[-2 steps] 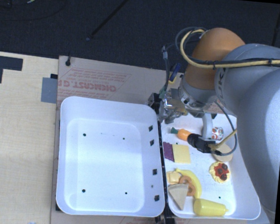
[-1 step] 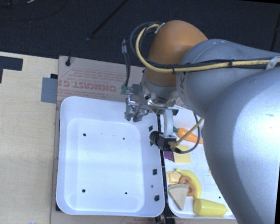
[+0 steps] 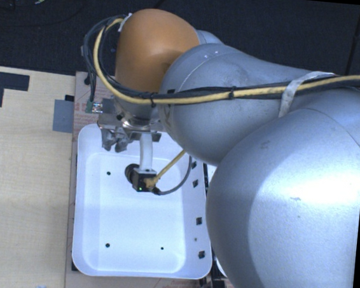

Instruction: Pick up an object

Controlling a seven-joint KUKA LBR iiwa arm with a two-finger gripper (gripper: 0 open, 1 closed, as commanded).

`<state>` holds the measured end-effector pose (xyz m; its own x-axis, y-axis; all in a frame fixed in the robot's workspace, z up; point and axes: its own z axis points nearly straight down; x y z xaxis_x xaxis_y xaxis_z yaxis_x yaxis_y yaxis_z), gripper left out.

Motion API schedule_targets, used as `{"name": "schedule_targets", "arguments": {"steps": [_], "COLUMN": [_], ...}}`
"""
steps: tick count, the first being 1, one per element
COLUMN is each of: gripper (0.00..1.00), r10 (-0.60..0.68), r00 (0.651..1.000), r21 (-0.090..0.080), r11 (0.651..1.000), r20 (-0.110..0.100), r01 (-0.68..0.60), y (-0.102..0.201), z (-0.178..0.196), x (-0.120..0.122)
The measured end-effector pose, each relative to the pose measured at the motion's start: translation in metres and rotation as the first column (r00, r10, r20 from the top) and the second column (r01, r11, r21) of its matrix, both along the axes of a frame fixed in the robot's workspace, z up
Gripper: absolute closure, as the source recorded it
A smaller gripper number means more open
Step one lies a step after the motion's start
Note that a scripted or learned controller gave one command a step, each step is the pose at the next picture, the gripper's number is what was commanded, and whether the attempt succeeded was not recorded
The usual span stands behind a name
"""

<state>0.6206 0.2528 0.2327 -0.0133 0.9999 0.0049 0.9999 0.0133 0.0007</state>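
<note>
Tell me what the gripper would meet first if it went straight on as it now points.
The gripper would likely meet the floor of the white bin near its far rim; depth is unclear.

Grey arm [image 3: 262, 155], end effector [image 3: 117, 142] over white bin [image 3: 133, 234]

One arm [image 3: 281, 157] over the bench [image 3: 15, 187], just the one. One white bin [image 3: 133, 225] in sight. On its floor, three dark dots [image 3: 107, 245]: one, two, three. Along its right wall, three dark slots [image 3: 199, 221]. Over at the bench's far left corner, one black stepped patch [image 3: 7, 87], and beside it one grey square [image 3: 62, 115].
</note>
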Motion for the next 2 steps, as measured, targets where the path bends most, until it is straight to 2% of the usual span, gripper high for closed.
{"name": "schedule_targets", "arguments": {"steps": [1,2], "gripper": [1.0,1.0], "r10": [-0.011,-0.01], "r00": [1.0,1.0], "r21": [-0.007,-0.007], "r11": [1.0,1.0], "r20": [-0.008,-0.007], "r01": [0.011,0.01], "y": [-0.01,-0.01], "z": [0.048,0.118], "x": [-0.06,-0.148]}}
